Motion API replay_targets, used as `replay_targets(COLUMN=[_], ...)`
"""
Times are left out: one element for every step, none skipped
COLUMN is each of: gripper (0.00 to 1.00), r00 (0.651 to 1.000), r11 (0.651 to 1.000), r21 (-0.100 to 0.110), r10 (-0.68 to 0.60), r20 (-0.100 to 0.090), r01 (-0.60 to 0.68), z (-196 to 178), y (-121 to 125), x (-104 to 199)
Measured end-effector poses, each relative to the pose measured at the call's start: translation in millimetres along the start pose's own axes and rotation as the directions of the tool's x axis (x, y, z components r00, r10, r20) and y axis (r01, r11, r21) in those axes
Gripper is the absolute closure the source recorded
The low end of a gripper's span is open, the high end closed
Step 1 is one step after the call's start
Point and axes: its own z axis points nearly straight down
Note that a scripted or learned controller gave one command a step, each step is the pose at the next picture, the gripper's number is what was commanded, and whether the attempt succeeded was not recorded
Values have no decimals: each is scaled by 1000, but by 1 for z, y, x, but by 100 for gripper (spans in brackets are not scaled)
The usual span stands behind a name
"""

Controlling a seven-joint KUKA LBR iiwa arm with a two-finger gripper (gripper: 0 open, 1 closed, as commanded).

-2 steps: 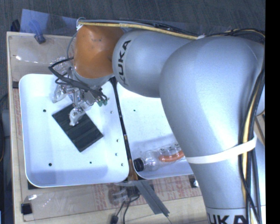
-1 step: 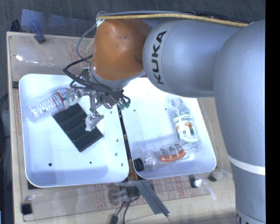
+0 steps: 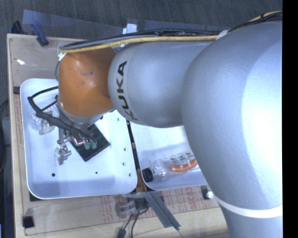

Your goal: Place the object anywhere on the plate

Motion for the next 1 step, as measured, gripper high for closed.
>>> replay_targets(gripper=[0], r00=[980], r11=[980], r21=[1], r10=[198], r20=[-2], r01=[-198], z=[9], y=[-10], x=[40])
